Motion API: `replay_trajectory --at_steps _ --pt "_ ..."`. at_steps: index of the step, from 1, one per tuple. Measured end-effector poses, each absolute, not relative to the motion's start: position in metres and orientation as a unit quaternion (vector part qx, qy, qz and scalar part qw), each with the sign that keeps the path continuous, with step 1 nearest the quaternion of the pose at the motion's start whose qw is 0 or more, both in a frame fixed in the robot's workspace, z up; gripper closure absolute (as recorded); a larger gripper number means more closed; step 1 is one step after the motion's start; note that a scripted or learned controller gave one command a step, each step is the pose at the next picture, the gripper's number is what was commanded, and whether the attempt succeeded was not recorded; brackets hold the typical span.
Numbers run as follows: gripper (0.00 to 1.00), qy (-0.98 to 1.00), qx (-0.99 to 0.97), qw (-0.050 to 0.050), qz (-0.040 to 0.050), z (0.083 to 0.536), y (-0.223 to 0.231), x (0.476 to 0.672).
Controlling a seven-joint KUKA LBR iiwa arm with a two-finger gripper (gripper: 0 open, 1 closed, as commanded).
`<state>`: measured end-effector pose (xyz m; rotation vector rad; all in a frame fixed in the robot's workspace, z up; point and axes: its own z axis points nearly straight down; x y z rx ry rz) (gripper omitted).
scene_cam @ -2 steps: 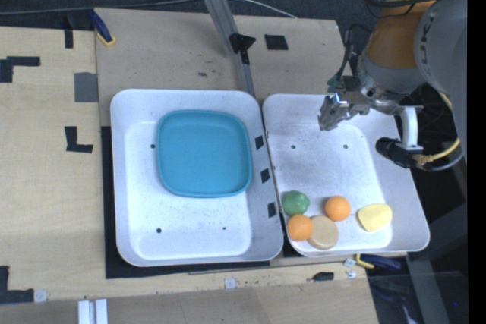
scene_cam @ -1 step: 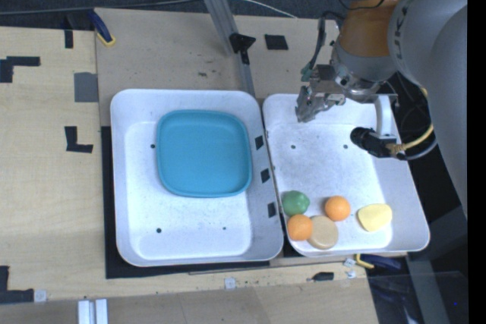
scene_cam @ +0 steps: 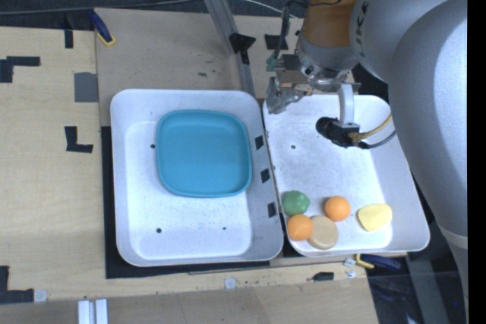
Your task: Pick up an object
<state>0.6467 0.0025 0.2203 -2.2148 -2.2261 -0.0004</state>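
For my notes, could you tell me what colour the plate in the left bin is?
The plate is light blue, seen clearly in the camera view.

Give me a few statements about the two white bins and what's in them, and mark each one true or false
1. The square blue plastic plate lies in the left white bin. True.
2. The round green ball sits in the same bin as the blue plate. False: it lies in the right white bin, near its front edge.
3. Two round orange balls lie in the right bin. True: the other orange ball is beside the green one.
4. The pincer hangs over the pale yellow lump. False: it is at the right bin's far left corner, well away from the lump.
5. A tan round disc touches an orange ball. True.
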Motion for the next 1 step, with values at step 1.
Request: replay_trajectory --at_steps 1 --pt "1.0 -0.709 -0.705 0.001 -0.0003 0.2239 0.0611 0.6497"
